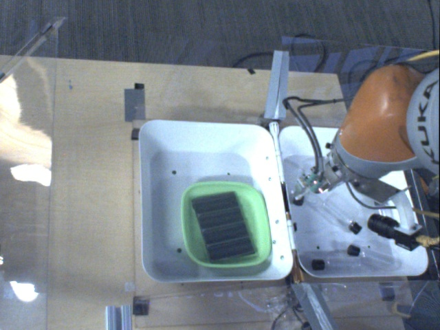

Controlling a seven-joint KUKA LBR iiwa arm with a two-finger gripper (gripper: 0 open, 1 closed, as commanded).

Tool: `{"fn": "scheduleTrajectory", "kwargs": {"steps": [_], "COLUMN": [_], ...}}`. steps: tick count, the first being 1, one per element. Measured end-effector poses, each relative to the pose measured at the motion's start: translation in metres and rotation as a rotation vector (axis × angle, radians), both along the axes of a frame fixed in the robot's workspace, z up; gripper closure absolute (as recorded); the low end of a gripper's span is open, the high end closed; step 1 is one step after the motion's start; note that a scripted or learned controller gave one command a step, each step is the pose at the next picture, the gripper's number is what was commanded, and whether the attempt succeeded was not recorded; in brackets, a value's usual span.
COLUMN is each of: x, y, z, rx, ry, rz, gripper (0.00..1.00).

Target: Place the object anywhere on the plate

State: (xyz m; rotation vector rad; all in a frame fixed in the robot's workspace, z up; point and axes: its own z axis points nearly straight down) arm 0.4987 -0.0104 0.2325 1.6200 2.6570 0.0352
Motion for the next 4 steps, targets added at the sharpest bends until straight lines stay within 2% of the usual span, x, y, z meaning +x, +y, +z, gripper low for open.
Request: {"fn": "scheduleTrajectory", "kwargs": {"steps": [1, 2, 3, 4], "x": [-0.01, -0.01, -0.007, -0.011], "y": [0.022, 0.022, 0.022, 0.073], "z": [-0.048, -0.048, -0.036, -0.044], "rx": [-0.007, -0.007, -0.007, -0.009], "ry": [0.03, 0.03, 0.022, 0.03], "rz": [0.179, 0.179, 0.18, 0.322], "gripper": [1.0, 0.0, 1.0, 1.0]}}
